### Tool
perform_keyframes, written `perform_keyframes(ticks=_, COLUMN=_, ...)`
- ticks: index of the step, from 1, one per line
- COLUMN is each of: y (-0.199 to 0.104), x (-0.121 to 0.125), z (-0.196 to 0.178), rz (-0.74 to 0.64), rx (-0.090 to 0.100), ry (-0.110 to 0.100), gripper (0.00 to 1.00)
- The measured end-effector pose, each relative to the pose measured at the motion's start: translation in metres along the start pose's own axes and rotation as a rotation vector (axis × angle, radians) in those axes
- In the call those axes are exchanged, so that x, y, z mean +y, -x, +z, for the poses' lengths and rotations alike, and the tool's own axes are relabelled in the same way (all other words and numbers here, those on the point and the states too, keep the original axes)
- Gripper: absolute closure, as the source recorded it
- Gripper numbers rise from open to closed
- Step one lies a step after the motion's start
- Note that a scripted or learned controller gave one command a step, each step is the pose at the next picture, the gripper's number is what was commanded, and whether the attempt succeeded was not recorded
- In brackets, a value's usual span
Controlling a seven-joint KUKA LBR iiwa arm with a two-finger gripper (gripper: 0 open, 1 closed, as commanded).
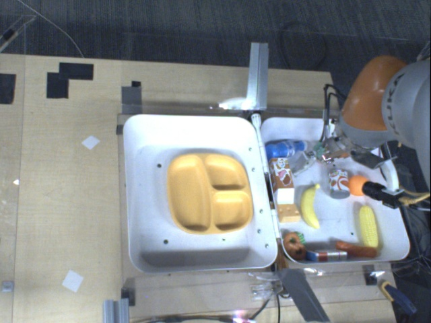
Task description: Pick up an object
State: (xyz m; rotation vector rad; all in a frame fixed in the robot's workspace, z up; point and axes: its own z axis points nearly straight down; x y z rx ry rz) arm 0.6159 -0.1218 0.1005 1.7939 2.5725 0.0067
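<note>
Nearest the camera, along the front wall of the right bin (pixel 401 247), lie a red marker (pixel 350 249) and a small brown-orange toy (pixel 292 241), packed close to the wall. No single object is named, so any of the things in this bin could be the pick. Just behind the marker lies a corn cob (pixel 368 225), lengthwise near the right wall. A banana (pixel 309 207) lies mid-bin beside a tan block (pixel 289 213), which touches the wall by the divider. A small box (pixel 282 175) sits behind the block, and a blue bottle (pixel 284 149) is in the rear left corner. A white cup (pixel 338 182) with an orange ball (pixel 356 186) against it sits under the arm.

The gripper (pixel 326 151) hangs over the rear of this bin, between bottle and cup, with nothing visibly between its fingers. Whether it is spread or closed I cannot tell, as wrist and cables cover it.

The likely trouble is crowding. Descending here, one finger could land on the bottle or the cup and push it aside rather than straddle it. A round bottle may roll out of a pinch. Things hard against the walls leave little room for a finger on the wall side.

Left of the divider, the other bin (pixel 141 180) holds a yellow tray (pixel 207 192), well apart from the arm.
</note>
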Motion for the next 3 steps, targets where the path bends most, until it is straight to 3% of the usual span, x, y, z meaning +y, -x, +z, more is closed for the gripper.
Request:
perform_keyframes(ticks=1, y=0.001, x=0.003, z=-0.013, rz=-0.005, rx=-0.004, ry=0.007, gripper=1.00)
perform_keyframes(ticks=2, y=0.001, x=0.002, z=-0.013, rz=-0.006, rx=-0.004, ry=0.006, gripper=0.00)
perform_keyframes(ticks=3, y=0.082, x=0.011, z=0.014, rz=0.104, rx=-0.003, ry=-0.001, gripper=0.00)
